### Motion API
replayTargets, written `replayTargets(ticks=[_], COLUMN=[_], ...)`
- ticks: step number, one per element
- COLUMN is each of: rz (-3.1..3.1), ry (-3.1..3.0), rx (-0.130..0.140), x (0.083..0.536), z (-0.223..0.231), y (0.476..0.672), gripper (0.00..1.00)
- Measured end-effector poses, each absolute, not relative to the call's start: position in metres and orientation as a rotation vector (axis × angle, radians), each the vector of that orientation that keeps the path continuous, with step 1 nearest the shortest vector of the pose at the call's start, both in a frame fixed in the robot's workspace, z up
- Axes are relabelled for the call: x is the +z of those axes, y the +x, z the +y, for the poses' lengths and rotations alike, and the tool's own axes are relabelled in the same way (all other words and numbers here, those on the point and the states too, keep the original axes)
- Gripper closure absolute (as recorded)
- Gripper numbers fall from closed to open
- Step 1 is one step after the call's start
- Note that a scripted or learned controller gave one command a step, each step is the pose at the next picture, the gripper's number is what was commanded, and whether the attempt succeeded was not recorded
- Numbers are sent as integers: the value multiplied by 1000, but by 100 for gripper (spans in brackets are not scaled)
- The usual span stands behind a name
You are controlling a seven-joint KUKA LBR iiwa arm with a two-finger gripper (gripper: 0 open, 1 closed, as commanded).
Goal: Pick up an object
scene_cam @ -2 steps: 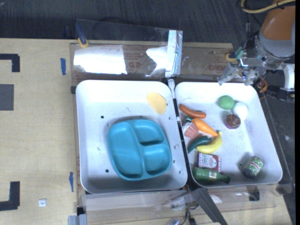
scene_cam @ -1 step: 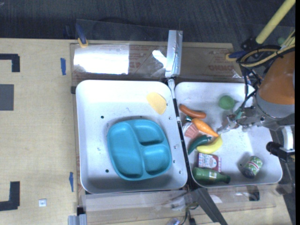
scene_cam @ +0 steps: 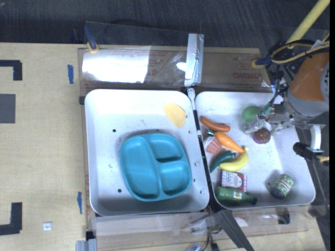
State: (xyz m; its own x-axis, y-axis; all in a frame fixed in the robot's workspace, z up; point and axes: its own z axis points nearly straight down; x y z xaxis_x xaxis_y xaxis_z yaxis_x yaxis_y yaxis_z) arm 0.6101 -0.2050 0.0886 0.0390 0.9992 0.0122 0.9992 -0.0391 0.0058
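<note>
- We judge the step in hand to be the approach: the tool (scene_cam: 264, 120) sits low over the right bin (scene_cam: 306, 163), at its upper right, between a green ball (scene_cam: 250, 113) and a dark red round object (scene_cam: 262, 136).
- We cannot tell how far the tool is open, nor whether it has hold of anything (its tip is a blur of grey metal among the objects).
- The likeliest target, in our judgement, is the dark red round object, just below the tool; being round, it has no long axis we can make out.
- The next move calls for settling squarely over one piece and closing without nudging the green ball aside.
- Other candidates lie down the bin's left side: a carrot (scene_cam: 229, 141) with its long axis slanting from upper left to lower right, and a banana (scene_cam: 235, 162).
- The left bin (scene_cam: 102, 140) holds a blue divided tray (scene_cam: 155, 165).
</note>
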Motion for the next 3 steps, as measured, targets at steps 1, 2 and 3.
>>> replayTargets(ticks=[1, 2, 3], rz=[-2175, -2092, -2099], ry=[-2262, -2333, -2343], rx=[-9, -25, -14], x=[113, 88, 99], z=[-212, -204, -210], y=[579, 628, 628], gripper=[0, 0, 100])
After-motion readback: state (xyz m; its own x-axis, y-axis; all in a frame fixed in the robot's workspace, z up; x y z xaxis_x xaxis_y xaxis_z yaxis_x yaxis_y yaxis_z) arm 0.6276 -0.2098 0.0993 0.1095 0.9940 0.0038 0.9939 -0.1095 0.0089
